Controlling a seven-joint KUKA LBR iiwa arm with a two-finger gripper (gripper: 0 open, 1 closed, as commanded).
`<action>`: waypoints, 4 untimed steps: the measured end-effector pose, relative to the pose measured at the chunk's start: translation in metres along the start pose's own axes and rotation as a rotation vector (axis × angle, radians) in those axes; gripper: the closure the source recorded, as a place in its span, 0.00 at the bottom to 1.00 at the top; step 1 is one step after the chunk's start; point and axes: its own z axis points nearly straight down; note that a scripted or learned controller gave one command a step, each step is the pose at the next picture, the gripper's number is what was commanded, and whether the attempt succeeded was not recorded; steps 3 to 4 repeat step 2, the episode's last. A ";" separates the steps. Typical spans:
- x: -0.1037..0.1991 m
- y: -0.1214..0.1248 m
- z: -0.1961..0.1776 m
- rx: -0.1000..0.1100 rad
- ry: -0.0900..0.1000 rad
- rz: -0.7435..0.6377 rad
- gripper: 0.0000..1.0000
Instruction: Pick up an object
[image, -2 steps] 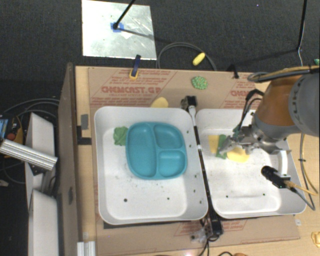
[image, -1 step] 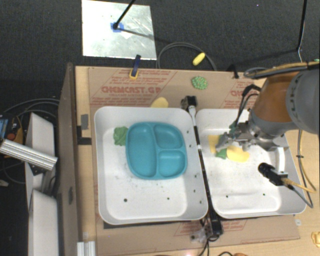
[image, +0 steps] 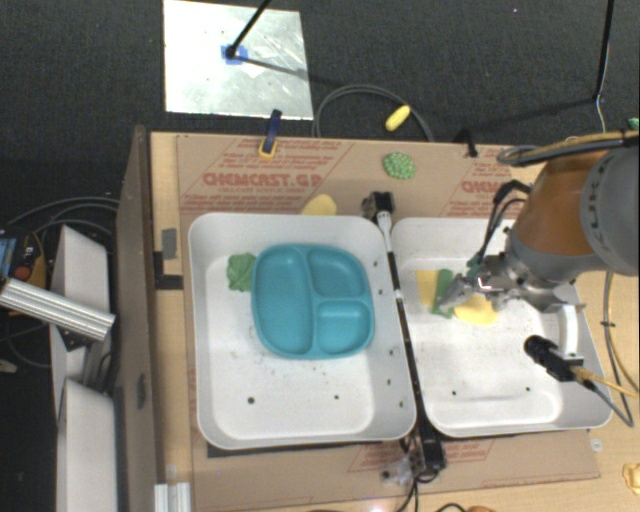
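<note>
The claw (image: 458, 293) is down in the right shallow white bin (image: 500, 400); soft yellow pieces (image: 478, 313) lie touching it at five o'clock; its grip cannot be told.

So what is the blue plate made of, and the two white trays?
The blue plate looks like smooth moulded plastic: even teal colour, rounded compartments, soft sheen. The left white tray and right white tray also seem plastic, with thin curved rims and a matte-glossy surface, though coated metal can't be ruled out.
</note>
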 end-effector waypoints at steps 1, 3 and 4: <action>0.020 0.050 0.040 -0.004 0.001 -0.007 0.00; 0.019 0.050 0.027 -0.005 0.002 -0.005 1.00; 0.019 0.050 0.027 -0.005 0.002 -0.005 1.00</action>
